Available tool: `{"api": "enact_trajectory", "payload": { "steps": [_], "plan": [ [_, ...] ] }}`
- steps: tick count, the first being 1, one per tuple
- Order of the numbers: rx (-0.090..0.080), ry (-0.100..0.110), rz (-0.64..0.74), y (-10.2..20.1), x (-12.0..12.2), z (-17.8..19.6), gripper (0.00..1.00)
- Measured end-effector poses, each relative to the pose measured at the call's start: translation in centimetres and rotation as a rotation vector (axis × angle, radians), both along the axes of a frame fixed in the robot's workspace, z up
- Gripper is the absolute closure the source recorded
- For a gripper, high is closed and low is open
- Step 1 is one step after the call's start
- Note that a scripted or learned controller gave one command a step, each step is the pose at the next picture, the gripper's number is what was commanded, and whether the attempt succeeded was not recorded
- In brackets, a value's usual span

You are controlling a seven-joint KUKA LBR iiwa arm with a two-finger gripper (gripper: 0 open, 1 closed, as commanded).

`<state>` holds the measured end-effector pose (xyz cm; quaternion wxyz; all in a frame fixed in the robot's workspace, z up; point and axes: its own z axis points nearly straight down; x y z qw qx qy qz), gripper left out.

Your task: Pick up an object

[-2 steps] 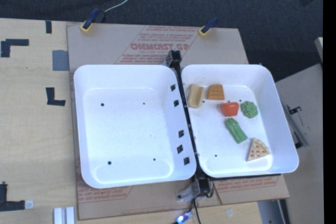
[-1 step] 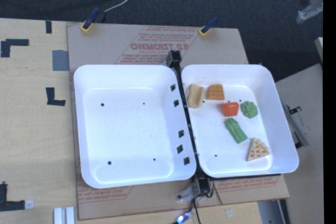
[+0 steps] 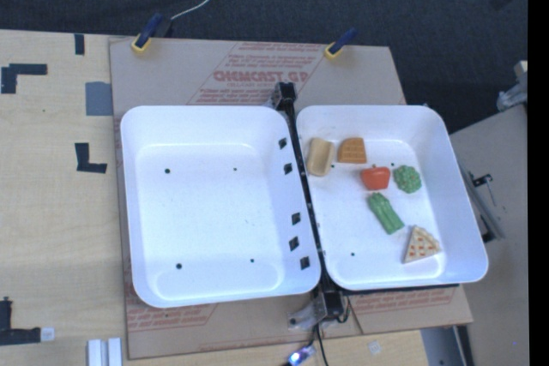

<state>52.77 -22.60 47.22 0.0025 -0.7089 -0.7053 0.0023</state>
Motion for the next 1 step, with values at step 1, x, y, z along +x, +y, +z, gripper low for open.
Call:
{"api": "enact_trajectory", "payload": {
  "steps": [1],
  "plan": [
    [-0.004, -0.014, 0.007, 0.26, 1.91, 6.63, 0.0]
  ]
}}
